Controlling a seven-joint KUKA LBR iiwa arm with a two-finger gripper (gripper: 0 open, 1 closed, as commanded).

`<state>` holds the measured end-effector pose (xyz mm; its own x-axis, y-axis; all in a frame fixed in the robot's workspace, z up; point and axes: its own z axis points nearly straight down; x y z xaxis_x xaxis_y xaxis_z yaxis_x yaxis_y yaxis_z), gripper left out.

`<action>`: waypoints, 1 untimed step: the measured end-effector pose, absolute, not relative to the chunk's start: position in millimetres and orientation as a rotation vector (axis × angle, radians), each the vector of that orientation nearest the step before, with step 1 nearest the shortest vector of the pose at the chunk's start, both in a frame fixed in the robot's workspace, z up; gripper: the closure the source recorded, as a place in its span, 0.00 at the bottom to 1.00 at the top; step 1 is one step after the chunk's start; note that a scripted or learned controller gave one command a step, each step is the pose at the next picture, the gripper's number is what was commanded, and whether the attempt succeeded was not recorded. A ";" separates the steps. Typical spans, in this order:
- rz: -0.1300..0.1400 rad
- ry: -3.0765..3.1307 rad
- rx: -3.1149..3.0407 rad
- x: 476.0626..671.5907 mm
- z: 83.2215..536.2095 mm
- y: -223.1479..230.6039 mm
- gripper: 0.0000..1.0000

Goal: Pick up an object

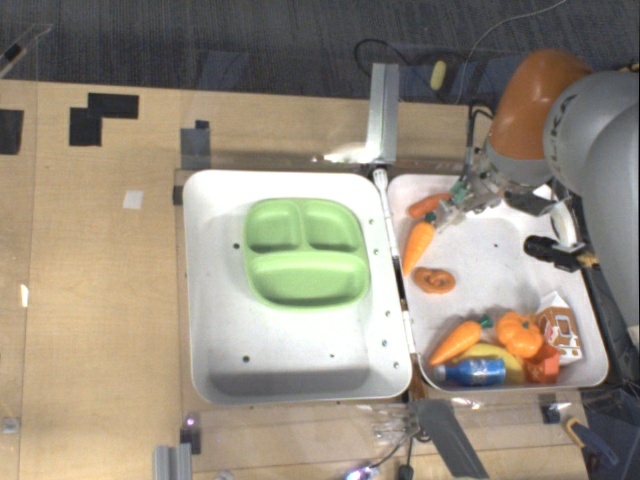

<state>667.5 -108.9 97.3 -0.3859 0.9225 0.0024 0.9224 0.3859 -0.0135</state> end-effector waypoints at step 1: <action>-0.002 -2.317 -2.123 669.4 184.1 -57.4 1.00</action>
